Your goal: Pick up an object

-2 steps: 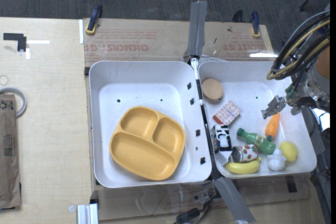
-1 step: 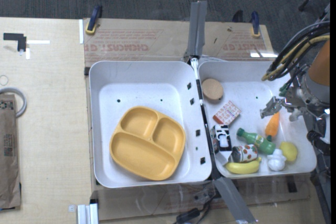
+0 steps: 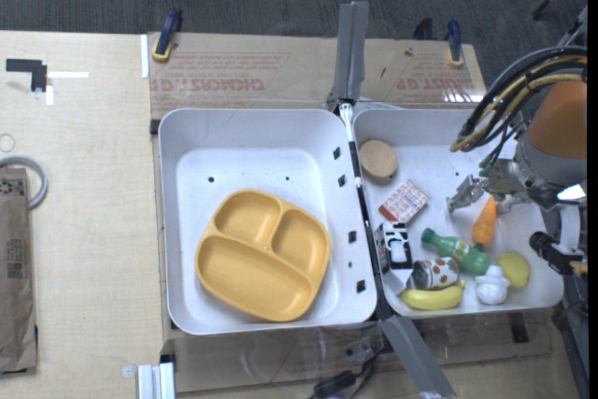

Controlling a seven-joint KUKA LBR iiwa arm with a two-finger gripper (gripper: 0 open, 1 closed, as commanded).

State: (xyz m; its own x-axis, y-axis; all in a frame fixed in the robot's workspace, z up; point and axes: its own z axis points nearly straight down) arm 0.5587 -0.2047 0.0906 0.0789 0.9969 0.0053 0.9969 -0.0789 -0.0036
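Two shallow white bins are set side by side on the tabletop (image 3: 75,201), their inner rims touching along a grey divider bar (image 3: 351,51).

The left bin (image 3: 177,229) is taken up in its lower half by a yellow divided plate (image 3: 263,254), which is laid at a tilt with its lower edge close to the bin's near wall. Bare white floor is left above the plate, along the far wall and in both far corners.

The right bin (image 3: 425,131) is crowded along its near side. A banana (image 3: 432,298) is seen lying against the near wall, with a dark round item (image 3: 435,273) just above it. A green bottle (image 3: 456,249) is laid slantwise between these and a yellow lemon (image 3: 513,269), and a small white object (image 3: 492,290) is tucked just below the lemon. A black-and-white item (image 3: 397,248) sits near the inner wall, a red-and-white packet (image 3: 404,200) above it, and a round tan disc (image 3: 378,159) farther up, near the same wall. Open floor is left across the far middle of this bin.

The arm (image 3: 559,131) is reached in over the right bin's right edge. The hand (image 3: 476,193) is seen just above an orange carrot (image 3: 484,220), which stands apart from the clutter, near the right wall. Whether the hand is spread or closed cannot be told, and the carrot is not seen to be clamped.
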